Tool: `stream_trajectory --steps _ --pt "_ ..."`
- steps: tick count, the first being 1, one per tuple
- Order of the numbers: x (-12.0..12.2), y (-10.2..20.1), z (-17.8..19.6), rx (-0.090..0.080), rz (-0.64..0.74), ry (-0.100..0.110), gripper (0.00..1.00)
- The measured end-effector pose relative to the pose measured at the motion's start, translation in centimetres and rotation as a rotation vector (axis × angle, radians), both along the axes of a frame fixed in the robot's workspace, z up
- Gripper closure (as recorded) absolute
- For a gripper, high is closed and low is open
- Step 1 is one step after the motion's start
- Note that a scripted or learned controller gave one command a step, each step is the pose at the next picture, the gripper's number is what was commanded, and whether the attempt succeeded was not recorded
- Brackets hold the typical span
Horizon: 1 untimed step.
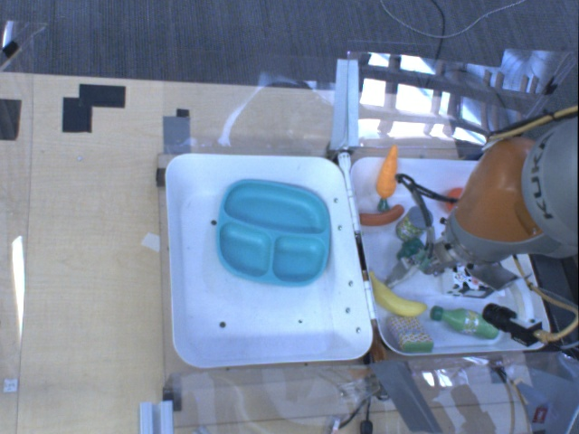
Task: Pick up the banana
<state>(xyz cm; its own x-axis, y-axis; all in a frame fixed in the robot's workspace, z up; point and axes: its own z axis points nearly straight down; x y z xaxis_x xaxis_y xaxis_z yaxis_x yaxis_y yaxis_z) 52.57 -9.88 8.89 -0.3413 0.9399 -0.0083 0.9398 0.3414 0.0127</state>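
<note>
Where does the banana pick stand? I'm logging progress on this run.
Done: the arm has reached into the right bin, with its tool low above the items. In hand: nothing visible; the banana lies on the bin floor near the left wall, beside the green bottle, just below and left of the tool. Left: move over the banana, grasp and lift it.

Blue divided plate (273,231): smooth matt plastic. White bins (194,269): smooth plastic, slight sheen. Banana (394,297): glossy yellow plastic look. Green bottle (463,321): shiny plastic. Bench (81,260): pale wood grain, matt. Floor (181,25): dark rough carpet.
</note>
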Motion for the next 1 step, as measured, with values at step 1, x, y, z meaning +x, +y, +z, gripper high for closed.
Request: stream_trajectory --steps 1 --pt "0.27 0.13 0.95 0.002 0.004 -0.002 1.00"
